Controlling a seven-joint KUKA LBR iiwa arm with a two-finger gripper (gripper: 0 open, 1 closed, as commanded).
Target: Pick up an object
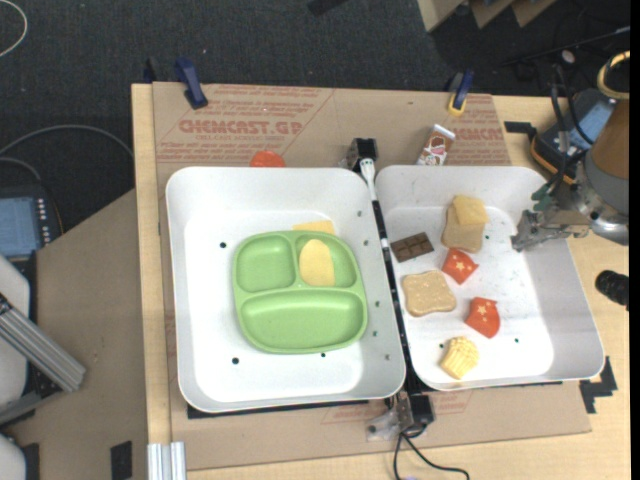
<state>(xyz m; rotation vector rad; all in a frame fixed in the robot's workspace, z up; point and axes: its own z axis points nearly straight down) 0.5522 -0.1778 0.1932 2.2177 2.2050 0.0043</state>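
- I read this as the approach step: my gripper [530, 230] sits over the right bin [570, 298], near its right wall, with nothing between its fingers that I can see.
- I cannot tell whether they are spread or together.
- The nearest candidate, the tan block [465, 222], lies just to its left.
- Next I'd need to centre above it, then descend.

A grey robot arm [610, 183] reaches in from the right, its gripper [524, 236] pointing left, low down and holding nothing.
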